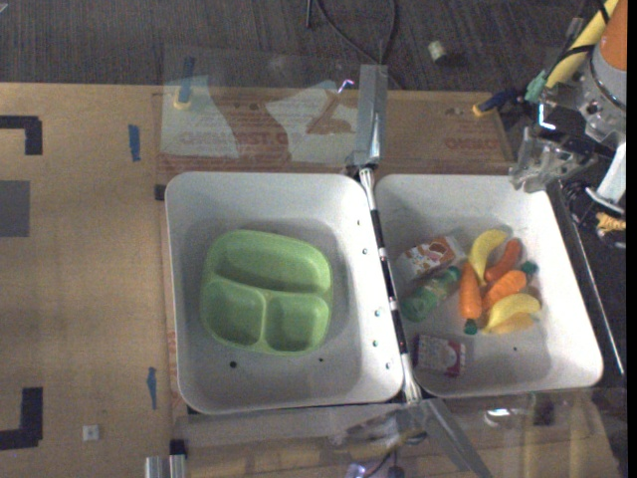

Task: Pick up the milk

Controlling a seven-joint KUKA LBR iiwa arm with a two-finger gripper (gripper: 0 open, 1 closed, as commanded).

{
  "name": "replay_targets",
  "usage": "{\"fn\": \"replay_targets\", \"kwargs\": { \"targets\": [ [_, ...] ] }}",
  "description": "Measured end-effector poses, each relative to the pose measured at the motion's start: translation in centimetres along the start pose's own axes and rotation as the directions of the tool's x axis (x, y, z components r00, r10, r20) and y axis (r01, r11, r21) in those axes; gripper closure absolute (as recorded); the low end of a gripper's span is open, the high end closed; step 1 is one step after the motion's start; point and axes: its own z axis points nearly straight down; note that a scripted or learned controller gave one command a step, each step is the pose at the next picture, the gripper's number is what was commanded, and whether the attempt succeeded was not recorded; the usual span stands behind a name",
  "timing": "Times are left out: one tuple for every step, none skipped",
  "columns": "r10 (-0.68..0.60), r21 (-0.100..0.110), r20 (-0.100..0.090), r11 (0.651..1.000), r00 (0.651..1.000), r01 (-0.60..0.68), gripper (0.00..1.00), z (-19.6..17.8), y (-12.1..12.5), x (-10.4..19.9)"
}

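Pre-grasp: my tool (532, 167) parked at the right bin's (577, 366) 1 o'clock corner, nothing held, spread state unclear.
Milk (441, 355) lies flat at 7 o'clock, clear of the toy pile, easy access.

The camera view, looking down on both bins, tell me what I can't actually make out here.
- Gripper: at the right bin's far corner, small and blurred; finger state unreadable.
- Arm: cut off by the top and right edges.
- Two small cartons: print too blurred to say which is the milk.
- Toy carrots and bananas: piled and overlapping, so exact count is unclear.
- Green bottle-like item: too blurred to identify.
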Motion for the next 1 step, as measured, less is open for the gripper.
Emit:
{"fn": "replay_targets", "kwargs": {
  "targets": [
    [0.127, 0.001, 0.000, 0.992, 0.992, -0.127, 1.00, 6.51, 1.83, 0.31]
  ]
}}
